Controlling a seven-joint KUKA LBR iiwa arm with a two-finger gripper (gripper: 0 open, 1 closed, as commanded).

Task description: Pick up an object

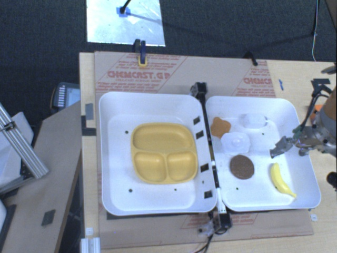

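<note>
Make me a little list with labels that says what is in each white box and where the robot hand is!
left bin: yellow tray with three sections
right bin: banana, brown disc, orange piece, two clear cups
banana: near the front right corner
brown disc: left of the banana
gripper: over the right bin, above the banana, holding nothing
arm: comes in from the right

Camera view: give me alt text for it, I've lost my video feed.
The gripper hovers at the right bin's right side, above a banana, holding nothing visible. That bin also holds a brown disc and an orange piece; the left bin holds a yellow divided plate.
</note>
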